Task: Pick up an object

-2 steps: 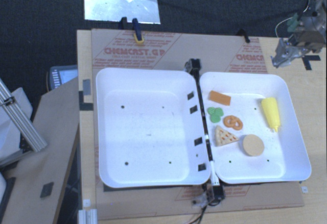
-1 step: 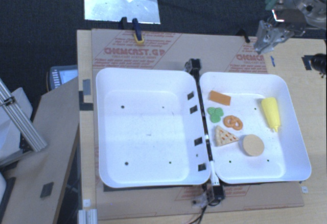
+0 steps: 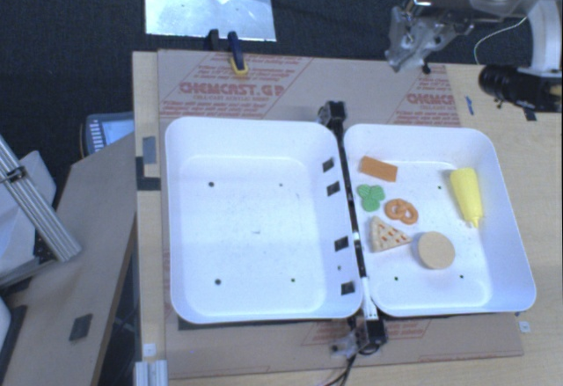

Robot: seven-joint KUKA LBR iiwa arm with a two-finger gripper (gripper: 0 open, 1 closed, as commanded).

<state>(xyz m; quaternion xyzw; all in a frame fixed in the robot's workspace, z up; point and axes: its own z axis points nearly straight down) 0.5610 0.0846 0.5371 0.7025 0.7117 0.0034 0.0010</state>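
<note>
Gripper [image 3: 409, 54] sits high at the far right, above the bench's far edge and well clear of both bins. Nothing is between its fingers; how far they're parted I can't tell, too small and dark from this angle. Judgement: parked up there so it doesn't block the camera and can drop straight down on a target.

Right bin [image 3: 506, 200] holds all 6 candidate things, loosely spread, none stacked:
- orange block [image 3: 378, 169], far left part of the bin
- green piece [image 3: 370, 196], just near of the block
- pretzel [image 3: 402, 212], right of the green piece, close to it
- sandwich wedge [image 3: 386, 235], near of the pretzel, about touching the round biscuit [image 3: 435, 250] on its right
- yellow bottle [image 3: 467, 194], lying flat near the right wall, apart from the rest

Left bin [image 3: 189, 226] is likely the drop side.

Judgement: pick not started. The bottle or the orange block look easiest, with free space around them; the wedge and the biscuit crowd each other, so a grab there may catch both or slip.
</note>
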